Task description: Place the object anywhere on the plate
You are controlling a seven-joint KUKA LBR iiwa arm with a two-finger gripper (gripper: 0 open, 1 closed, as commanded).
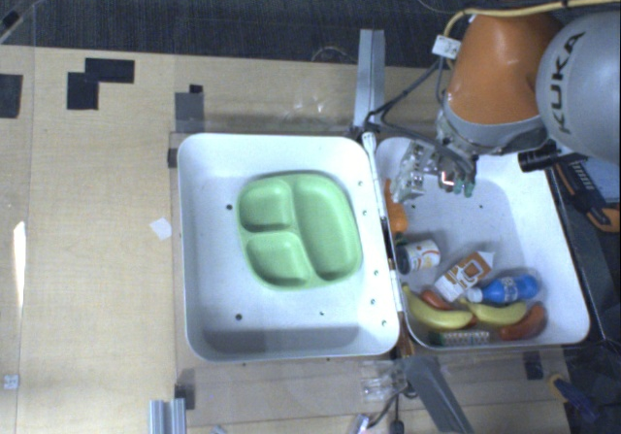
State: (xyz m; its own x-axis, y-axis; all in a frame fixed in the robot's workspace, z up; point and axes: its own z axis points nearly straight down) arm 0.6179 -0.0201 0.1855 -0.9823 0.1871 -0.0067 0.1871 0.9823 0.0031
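Object: not yet picked; the candidates lie heaped in the near part of the right bin (572, 311), namely two yellow bananas (439, 315), a blue bottle-like item (506, 289), a small white and brown carton (464, 273), a white cup-shaped piece (421, 254) and something red (524, 325) at the near right corner.
Orange item: a slim orange thing (395, 212) lies against the right bin's left wall, just left of the gripper.
Plate: green plate (297, 228) with three compartments, in the middle of the left bin (209, 325), nothing on it.
Gripper: the gripper (436, 173) hangs over the far left part of the right bin, under the orange band, pointing down.
Fingers: I cannot tell whether they are spread or closed; the metal parts blur together, and nothing is visibly between them.
Step in hand: judged to be the approach for a grasp, since the plate is bare and the items are all in the right bin.
Doing it well: choose one item that stands apart from its neighbours. The white cup-shaped piece looks the least crowded; the bananas and bottle touch each other, so a descent there risks nudging several at once.
Descent: come straight down with the fingers either side of the chosen item, away from the bin wall.
Carry: lift above the divider between the bins before moving left.
Release: any compartment of the plate serves; lower close before letting go.
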